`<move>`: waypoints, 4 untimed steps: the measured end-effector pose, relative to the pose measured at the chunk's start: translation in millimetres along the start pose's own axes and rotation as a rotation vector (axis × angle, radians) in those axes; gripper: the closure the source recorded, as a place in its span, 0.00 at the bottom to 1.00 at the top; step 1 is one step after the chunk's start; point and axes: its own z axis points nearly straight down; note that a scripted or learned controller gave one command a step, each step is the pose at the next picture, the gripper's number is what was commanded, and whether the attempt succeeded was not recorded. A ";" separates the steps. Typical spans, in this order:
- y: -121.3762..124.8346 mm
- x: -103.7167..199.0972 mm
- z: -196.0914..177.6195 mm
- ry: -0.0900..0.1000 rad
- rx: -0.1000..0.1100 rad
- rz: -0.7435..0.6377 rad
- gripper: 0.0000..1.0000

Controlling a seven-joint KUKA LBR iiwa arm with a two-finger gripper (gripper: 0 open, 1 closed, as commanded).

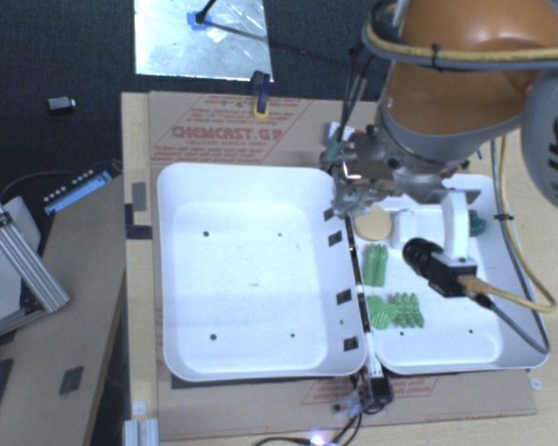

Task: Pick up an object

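So, starting at your far left, a small grey block [61,104] lies on the dark floor, well away from the left bin [181,342]. Nearer that bin's left edge you see a blue-and-black strip [74,188] resting on the bench, and a silvery metal frame [14,258] slants below it. Behind the left bin, a shiny foil sheet [167,35] lies flat on the floor, with a yellow-and-blue clamp [259,96] gripping the cardboard [223,128] that both bins sit on.

Past the left bin's right wall, a row of black clips [345,297] joins it to the right bin [502,342]. Just beyond that wall, you find a round tan disc [374,226], a ribbed green piece [378,265] in front of it, and a green comb-like piece [396,311] closer to the front rim. A teal object [475,222] peeks out farther right, mostly hidden.

The arm [465,54] hangs over the back of the right bin, and the gripper [353,177] sits just behind the tan disc. You cannot tell how it is set from this angle. A black cylinder [431,265] with a yellow cable [511,295] juts out to the right of the green pieces.
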 end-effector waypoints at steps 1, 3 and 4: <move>-17.5 36.1 16.4 -0.001 0.001 0.001 1.00; -15.6 16.8 -13.1 0.002 -0.005 -0.002 1.00; -16.7 42.1 -28.8 0.000 -0.002 0.002 1.00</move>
